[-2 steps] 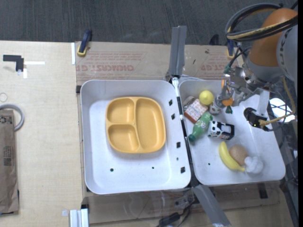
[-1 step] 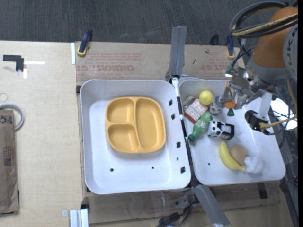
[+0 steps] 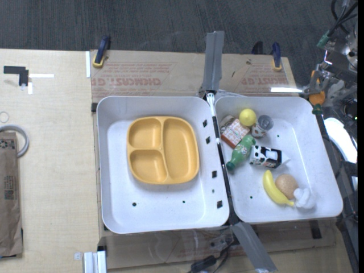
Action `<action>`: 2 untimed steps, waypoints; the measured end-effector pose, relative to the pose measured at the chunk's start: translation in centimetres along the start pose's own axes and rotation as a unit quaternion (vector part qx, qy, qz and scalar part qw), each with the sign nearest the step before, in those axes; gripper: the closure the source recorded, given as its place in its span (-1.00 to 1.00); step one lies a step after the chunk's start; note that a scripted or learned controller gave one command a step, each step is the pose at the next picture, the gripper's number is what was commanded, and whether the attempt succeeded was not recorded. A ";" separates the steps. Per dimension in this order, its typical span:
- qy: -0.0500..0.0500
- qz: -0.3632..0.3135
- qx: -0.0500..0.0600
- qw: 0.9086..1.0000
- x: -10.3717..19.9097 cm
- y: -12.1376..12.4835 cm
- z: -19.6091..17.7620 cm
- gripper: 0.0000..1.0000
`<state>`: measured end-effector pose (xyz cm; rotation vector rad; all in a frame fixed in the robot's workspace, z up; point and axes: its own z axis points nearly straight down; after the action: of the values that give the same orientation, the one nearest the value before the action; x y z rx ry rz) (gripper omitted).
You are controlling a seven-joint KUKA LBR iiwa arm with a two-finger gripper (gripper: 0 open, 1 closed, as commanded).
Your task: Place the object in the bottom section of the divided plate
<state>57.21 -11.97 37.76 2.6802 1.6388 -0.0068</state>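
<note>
I am seeing nothing done yet: the plate [image 3: 163, 150] is holding nothing, and the objects [image 3: 242, 151] are sitting clustered right of it in the other bin [image 3: 318, 169]. The arm [image 3: 341, 44] is waiting far right of the plate; I cannot tell its gripper's state. Pale bench [image 3: 45, 152] is lying left of the plate, dark carpet beyond

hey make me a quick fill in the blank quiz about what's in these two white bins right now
1. The divided plate lies in the ____ bin.
2. The plate's colour is ____.
3. The banana lies in the ____ bin.
4. The plate has ____ sections.

Missing words: left; yellow; right; three
</note>
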 end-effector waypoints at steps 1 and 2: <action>0.000 0.177 0.001 0.984 -6.9 -2.8 -2.6 1.00; 0.000 0.317 0.001 0.948 -10.6 -5.2 -6.2 1.00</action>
<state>47.82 -18.99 44.05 3.0610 0.7043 -0.0086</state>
